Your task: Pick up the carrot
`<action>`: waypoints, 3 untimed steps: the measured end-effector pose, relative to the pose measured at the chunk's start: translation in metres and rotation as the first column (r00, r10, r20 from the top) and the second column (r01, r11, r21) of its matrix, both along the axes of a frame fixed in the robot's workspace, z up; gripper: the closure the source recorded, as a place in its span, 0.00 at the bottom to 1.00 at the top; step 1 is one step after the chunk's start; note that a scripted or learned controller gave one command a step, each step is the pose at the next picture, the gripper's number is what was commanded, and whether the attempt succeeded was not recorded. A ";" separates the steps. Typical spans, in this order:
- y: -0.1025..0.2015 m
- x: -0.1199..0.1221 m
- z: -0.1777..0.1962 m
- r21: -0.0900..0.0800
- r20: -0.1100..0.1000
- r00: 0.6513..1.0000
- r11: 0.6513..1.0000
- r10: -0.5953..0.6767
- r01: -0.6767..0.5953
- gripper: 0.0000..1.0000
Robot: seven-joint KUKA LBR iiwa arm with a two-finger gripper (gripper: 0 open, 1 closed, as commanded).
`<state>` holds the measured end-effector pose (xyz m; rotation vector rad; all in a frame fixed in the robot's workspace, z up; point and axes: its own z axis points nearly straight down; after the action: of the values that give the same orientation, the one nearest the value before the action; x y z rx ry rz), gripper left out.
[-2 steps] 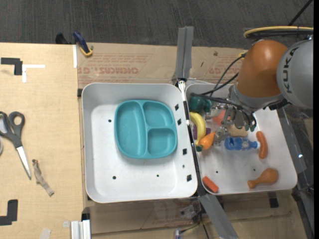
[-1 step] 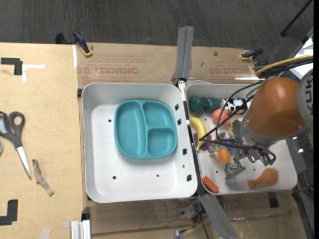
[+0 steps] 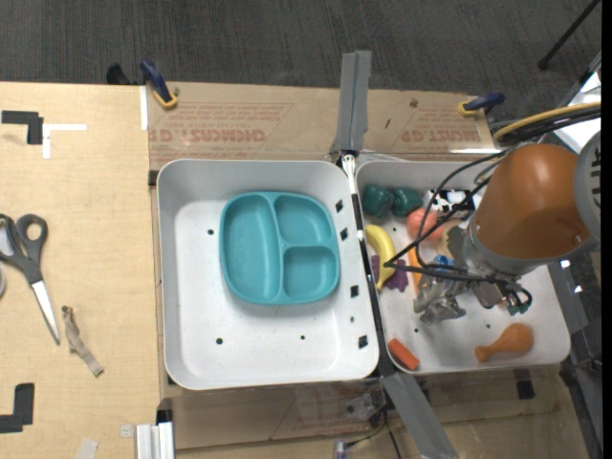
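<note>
The carrot [image 3: 404, 356], a short orange-red piece, lies in the near left corner of the right bin [image 3: 545, 357], against the bin's wall. My gripper [image 3: 437, 302] hangs low over the middle of that bin, above and to the right of the carrot and apart from it. The grey arm with its orange band [image 3: 531, 204] covers the bin's right part. Nothing shows in the gripper.
The right bin also holds a yellow banana [image 3: 381, 248], a green toy [image 3: 390, 199], a peach-coloured round fruit [image 3: 421, 223] and a tan drumstick [image 3: 505, 342]. A teal divided plate [image 3: 280, 247] sits in the left bin [image 3: 191, 342]. Scissors [image 3: 31, 261] lie on the bench at left.
</note>
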<state>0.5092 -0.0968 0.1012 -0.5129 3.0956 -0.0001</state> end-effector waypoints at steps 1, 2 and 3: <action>0.000 0.000 0.000 0.000 0.000 1.000 1.000 0.000 0.000 0.00; 0.001 0.001 0.009 0.000 0.003 1.000 1.000 0.002 -0.002 1.00; 0.001 0.001 0.009 0.000 0.003 1.000 1.000 0.002 -0.002 0.00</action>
<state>0.5106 -0.0960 0.1106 -0.5153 3.0919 -0.0006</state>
